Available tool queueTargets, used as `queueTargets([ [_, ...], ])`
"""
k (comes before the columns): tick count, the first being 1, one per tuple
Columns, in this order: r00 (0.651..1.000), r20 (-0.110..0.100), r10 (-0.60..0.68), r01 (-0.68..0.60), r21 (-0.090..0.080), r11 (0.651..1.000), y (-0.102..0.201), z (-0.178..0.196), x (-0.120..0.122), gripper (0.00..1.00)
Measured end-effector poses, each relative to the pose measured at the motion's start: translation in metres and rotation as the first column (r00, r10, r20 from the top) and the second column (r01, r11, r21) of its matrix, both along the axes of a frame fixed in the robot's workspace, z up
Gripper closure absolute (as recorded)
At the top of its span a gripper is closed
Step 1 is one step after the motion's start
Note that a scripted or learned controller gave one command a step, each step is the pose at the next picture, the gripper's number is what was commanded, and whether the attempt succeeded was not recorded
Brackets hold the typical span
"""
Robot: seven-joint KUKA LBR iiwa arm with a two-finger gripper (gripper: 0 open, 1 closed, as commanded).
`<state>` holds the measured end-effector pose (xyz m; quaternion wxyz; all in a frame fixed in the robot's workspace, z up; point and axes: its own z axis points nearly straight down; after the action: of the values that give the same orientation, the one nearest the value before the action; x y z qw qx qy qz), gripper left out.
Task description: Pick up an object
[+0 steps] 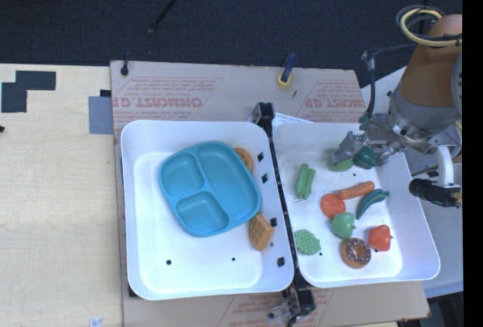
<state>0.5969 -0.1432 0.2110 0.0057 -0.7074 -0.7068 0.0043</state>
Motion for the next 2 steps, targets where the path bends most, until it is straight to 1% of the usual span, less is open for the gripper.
queueTargets([
  [1,1.000,0.013,0.001,-0.001,-0.002,1.000,0.000,0.007,0.003,0.00],
  [2,1.000,0.006,0.002,-0.002,0.000,1.000,0.003,-0.055,0.008,0.00],
])
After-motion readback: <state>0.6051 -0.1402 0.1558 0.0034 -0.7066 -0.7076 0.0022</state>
